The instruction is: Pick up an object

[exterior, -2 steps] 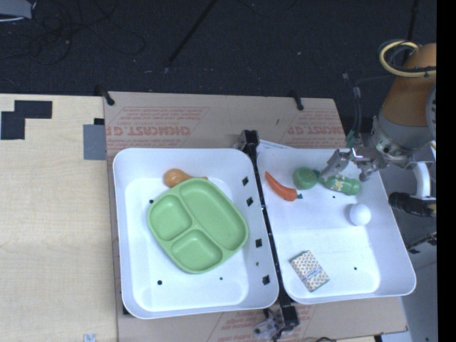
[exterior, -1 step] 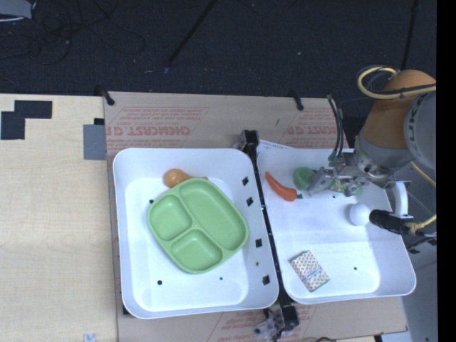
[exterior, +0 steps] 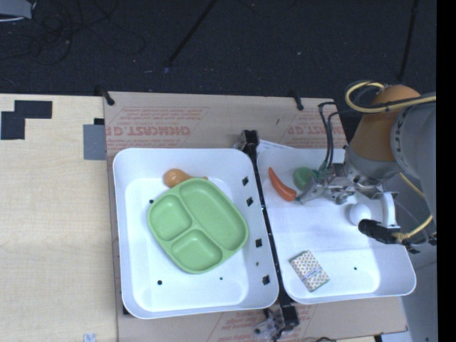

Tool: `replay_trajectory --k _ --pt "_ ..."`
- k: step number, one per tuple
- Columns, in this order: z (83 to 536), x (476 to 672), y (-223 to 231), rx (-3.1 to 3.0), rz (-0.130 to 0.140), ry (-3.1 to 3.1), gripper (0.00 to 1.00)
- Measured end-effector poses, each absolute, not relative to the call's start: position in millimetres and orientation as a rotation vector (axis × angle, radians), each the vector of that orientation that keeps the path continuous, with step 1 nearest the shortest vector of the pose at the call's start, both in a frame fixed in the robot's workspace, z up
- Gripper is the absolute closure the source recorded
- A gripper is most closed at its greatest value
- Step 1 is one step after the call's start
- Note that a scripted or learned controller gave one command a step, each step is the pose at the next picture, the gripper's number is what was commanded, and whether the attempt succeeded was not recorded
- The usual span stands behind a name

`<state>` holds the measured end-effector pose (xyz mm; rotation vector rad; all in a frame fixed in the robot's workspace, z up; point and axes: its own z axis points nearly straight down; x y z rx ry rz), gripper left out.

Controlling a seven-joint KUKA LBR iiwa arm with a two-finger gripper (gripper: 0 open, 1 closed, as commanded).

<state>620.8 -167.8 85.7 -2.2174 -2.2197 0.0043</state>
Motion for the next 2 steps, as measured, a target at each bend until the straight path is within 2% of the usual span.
replay_trajectory --k 1,2 --pt "97.4 621.2 -168.3 -2.218 0.003 -2.22 1.0" --pt "140.3 622.6 -172.3 -2.225 -0.002 -2.22 1.0"
